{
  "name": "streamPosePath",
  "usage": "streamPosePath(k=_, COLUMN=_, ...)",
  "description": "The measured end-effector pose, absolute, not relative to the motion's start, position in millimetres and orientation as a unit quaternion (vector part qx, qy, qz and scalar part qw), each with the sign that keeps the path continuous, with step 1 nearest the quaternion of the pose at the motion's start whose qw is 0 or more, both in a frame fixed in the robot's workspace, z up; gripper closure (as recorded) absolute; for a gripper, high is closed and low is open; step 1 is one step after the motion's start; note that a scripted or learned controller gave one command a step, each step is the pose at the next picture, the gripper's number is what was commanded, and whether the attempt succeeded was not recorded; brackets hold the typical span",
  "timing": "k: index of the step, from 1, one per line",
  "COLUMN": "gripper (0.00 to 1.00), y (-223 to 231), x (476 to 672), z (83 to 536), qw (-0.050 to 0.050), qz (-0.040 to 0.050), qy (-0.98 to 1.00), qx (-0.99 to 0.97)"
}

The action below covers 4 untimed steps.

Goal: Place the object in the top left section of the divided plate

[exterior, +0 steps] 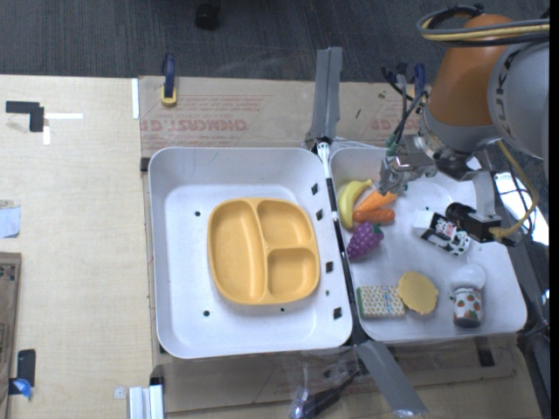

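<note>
Two shallow white bins sit side by side on the bench [70, 260], and the landmark for everything is the divided plate [263, 250], lying in the left bin [175, 234]; none of its three sections holds anything, so by my reading the task has barely begun: a pick, a carry across the shared wall and a release into the top left section all remain.

Largest is the arm [489, 68], grey with an orange band, far to the right of the plate; its hand [395, 175] hangs above the carrot [377, 204], which lies just right of the plate over the wall, in the right bin [515, 308]; whether the fingers stand apart or together I cannot tell, and nothing shows the carrot held. It is likely the object meant, though that is a guess.

The plate is smooth yellow plastic, rounded at the corners, with raised ridges; the bins are glossy, hard plastic.

Beside the carrot lie a curved yellow banana [351, 201] and knobbly purple grapes [364, 241]; further right and lower, a speckled rectangular block [380, 301], a flat round yellow disc [418, 292] and a small patterned cup [467, 306].
</note>
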<state>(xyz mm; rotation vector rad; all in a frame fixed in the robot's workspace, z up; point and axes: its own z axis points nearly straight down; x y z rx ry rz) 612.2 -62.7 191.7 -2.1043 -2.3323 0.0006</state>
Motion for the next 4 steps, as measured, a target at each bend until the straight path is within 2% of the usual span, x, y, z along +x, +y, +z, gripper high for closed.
streamPosePath(k=1, gripper=1.0, y=-103, x=659.5, z=441, qw=-0.001, qz=0.0011, qy=-0.73, qx=-0.683)
streamPosePath(k=2, gripper=1.0, y=-106, x=655.2, z=429, qw=0.0, qz=0.0017, qy=-0.75, qx=-0.662)
streamPosePath(k=3, gripper=0.0, y=-106, x=655.2, z=429, qw=0.0, qz=0.0017, qy=-0.75, qx=-0.662)
streamPosePath(k=4, gripper=0.0, y=-77, x=659.3, z=410, qw=0.001, qz=0.002, qy=-0.739, qx=-0.673)
